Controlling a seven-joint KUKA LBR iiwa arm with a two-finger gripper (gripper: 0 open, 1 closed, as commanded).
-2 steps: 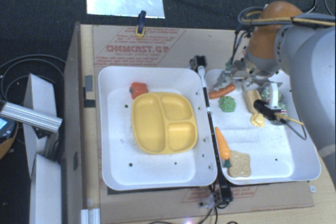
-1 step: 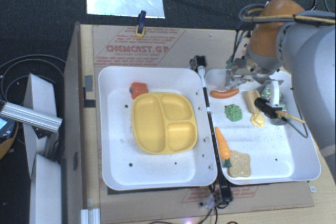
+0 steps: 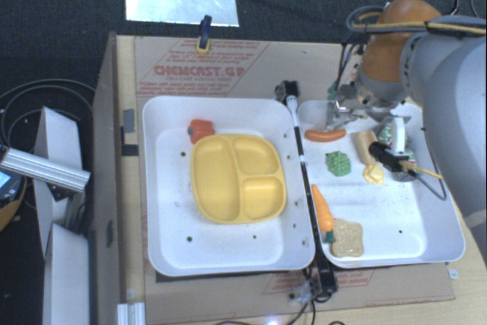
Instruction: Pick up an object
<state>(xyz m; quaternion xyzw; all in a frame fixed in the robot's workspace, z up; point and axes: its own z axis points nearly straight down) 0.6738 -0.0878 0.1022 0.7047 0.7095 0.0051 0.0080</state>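
Gripper (image 3: pixel 338 112) at the right bin's (image 3: pixel 437 228) twelve o'clock rim, above the sausage (image 3: pixel 325 135); finger spread unclear; open floor toward five o'clock

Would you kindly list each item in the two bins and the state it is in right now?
yellow divided plate: flat in the left bin, compartments bare.
red toy: left bin, touching the plate's far corner.
sausage: lying flat, right bin, below the gripper.
green broccoli: loose, right bin.
carrot: lying along the divider.
tan bread slice: flat, near corner.
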